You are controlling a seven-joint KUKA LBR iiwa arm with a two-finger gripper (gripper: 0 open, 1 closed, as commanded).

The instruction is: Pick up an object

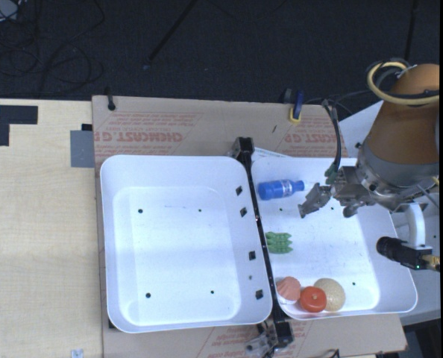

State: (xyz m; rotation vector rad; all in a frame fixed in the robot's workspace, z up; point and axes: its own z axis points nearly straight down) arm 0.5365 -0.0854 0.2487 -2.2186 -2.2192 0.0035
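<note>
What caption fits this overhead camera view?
Gripper hovers beside a blue bottle in the right bin.

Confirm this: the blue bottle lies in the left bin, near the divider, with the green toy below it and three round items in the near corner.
Not quite. The camera view shows the blue bottle lying in the right bin, not the left, near the divider. The rest holds: the green toy lies below it, and three round items sit in the near corner.

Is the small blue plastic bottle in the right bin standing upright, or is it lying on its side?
Lying on its side. The small blue plastic bottle shows its full length along the right white bin's floor, pale cap end pointing right.
</note>
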